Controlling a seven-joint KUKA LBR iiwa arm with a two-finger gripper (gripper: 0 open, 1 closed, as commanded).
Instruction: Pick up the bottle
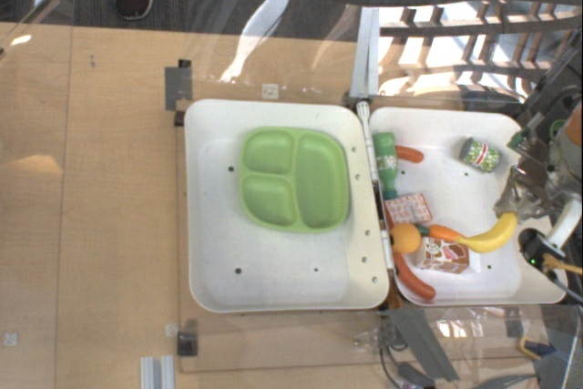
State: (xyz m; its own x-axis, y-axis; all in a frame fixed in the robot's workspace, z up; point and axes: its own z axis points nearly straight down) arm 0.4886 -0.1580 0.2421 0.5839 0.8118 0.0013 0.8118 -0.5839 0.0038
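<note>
Green bottle [384, 161] bears an unreadable white label.

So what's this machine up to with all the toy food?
A robot arm reaches in from the right over the right-hand bin, which holds toy groceries. It is meant to pick up the green bottle, which lies against that bin's left wall, untouched so far. The arm is at the opposite side, near the banana and a small green can. The left bin holds a green divided plate.
</note>
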